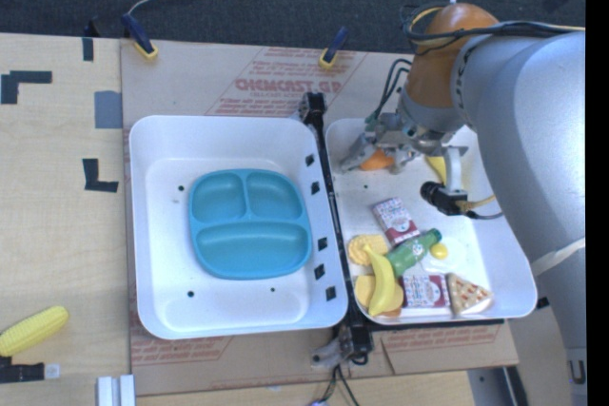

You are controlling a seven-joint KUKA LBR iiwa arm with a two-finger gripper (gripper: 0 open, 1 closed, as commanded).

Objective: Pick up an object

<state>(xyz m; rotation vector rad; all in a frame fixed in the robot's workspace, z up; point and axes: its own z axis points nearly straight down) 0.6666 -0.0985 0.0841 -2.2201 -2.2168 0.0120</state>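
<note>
My gripper [381, 154] is hanging low over the far end of the right bin [495, 247], its fingers closing around a small orange object [377, 162]. Nearer the camera in that bin are lying a banana [383, 285], a green bottle [414, 252] and a pizza slice [468, 294]. The left bin [157, 157] is holding a blue divided plate [251, 222].

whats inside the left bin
The left bin holds a blue divided plate, lying flat near its middle, compartments bare. Small dark marks dot the bin floor around it. Whatever lies under the plate is covered and cannot be seen.
</note>
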